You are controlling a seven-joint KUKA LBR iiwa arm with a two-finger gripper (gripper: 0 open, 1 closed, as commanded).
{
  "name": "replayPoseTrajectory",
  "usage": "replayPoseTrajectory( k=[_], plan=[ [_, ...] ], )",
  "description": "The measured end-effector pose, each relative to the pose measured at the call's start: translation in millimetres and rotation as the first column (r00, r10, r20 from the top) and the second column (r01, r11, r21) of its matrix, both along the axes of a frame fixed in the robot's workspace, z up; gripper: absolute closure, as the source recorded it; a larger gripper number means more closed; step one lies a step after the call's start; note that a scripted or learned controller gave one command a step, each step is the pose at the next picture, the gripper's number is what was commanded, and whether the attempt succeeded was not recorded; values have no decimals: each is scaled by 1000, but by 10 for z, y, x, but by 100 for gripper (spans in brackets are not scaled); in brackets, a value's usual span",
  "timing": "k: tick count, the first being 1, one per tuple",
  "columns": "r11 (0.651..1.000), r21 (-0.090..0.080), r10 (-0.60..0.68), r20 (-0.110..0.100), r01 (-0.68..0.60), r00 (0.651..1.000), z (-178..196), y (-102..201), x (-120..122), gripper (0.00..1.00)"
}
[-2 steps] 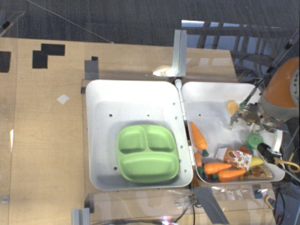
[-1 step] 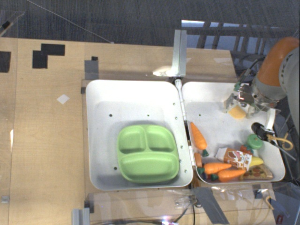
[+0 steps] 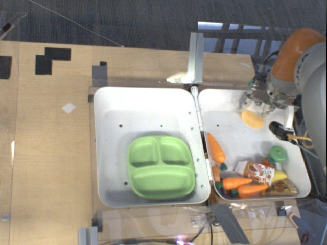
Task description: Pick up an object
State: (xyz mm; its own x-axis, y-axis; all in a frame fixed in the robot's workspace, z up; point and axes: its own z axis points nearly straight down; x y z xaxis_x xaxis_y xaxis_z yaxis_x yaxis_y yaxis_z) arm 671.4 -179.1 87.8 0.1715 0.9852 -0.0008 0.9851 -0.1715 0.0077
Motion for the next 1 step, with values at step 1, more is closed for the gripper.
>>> replayPoseTrajectory(
  k=[1],
  plan=[
    [1000, 0, 27, 1, -27, 1000, 6, 209, -173, 0]
  ],
)
